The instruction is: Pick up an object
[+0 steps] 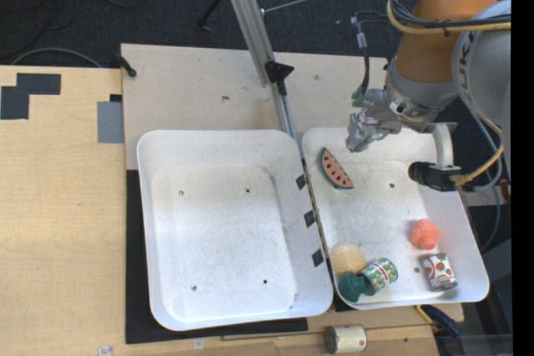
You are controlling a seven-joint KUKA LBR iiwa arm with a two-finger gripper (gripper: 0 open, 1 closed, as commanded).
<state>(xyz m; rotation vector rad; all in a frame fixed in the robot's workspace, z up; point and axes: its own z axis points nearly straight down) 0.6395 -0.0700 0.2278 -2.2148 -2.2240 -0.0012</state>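
— Where did we find the gripper (pixel 360 137)?

— Over the far edge of the right bin (pixel 467 263), hanging from the grey arm (pixel 442 37). Nothing sat between its fingers; how wide they stood, we could not tell.

— And nearest to it?

— A watermelon slice (pixel 335 169), just below and left of the gripper, lying flat on the bin floor, apart from it.

— Farther out?

— We saw an orange ball (pixel 424 233) toward the right wall. Along the near edge lay a red and white can (pixel 439 272), a green-banded can (pixel 380 273) on its side, a dark green piece (pixel 352 287) touching it, and a pale yellow lump (pixel 346 257) beside them.

— And the left bin (pixel 167 162)?

— It stood alongside, the two rims touching.
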